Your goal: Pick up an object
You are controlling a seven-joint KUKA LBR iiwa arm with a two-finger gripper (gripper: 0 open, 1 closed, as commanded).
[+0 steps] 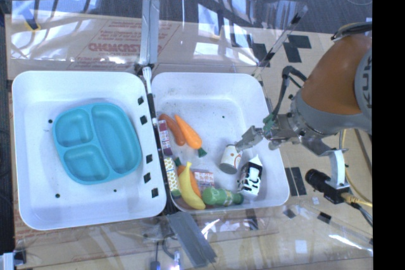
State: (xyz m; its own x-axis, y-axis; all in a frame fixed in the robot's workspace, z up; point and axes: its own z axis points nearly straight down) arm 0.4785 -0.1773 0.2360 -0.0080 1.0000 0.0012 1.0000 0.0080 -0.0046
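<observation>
Low in frame, banana [190, 185] and cow-patterned toy [251, 178] sit in the right bin [209, 82]; my gripper [248, 138] hovers by the small white cup [229, 158], whether its claw is apart or together I cannot tell, nothing lifted yet, pick not done

The end effector [248, 138] is blurred above the right bin [209, 82], and whether its fingers are apart or closed cannot be told. The arm [332, 82] behind it runs off the right edge, so its base is cut off. In the same bin, the small wrapped packet [204, 177] beside the banana [188, 186] is too small to read, and the banana partly covers what lies under it. The print on the cardboard [120, 44] beyond the bins is hard to make out through glare.
</observation>
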